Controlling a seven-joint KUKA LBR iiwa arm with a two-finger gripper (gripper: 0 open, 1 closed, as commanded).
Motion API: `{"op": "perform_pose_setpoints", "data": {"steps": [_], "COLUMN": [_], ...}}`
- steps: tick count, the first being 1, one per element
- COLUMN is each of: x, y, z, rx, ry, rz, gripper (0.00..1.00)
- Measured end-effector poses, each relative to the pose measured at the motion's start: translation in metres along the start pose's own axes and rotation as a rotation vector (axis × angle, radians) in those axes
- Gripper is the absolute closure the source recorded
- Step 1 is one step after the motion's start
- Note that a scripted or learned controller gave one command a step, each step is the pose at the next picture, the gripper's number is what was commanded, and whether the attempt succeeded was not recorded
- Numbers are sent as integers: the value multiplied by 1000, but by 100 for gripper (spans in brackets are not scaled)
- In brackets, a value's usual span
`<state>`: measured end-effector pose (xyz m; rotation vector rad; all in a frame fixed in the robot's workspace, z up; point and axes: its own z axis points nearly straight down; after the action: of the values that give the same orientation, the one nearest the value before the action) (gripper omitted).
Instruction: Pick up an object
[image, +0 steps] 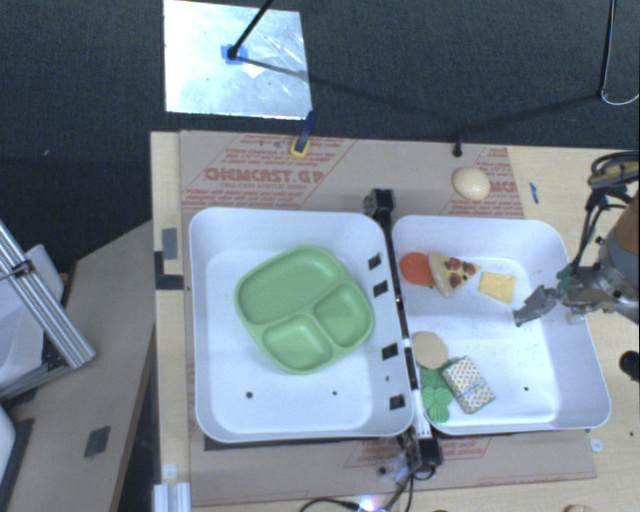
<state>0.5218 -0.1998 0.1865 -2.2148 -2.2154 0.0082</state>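
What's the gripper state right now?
Gripper: cannot be told; it sits above the right bin, right of the cheese piece.

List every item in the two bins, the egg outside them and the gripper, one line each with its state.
green divided tray: flat in left bin, compartments bare
pizza slice: flat, right bin
red disc: touching the pizza slice
yellow cheese block: lying flat
tan cookie: flat
patterned packet: tilted
green pieces: clustered
egg: on the bench
gripper: holding nothing
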Motion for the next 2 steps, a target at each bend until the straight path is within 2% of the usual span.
{"op": "perform_pose_setpoints", "data": {"steps": [1, 2], "x": [0, -4], "y": [3, -3], "z": [-6, 54], "rx": [-11, -7], "ry": [-3, -1], "rz": [-3, -1], "gripper": [0, 0]}}
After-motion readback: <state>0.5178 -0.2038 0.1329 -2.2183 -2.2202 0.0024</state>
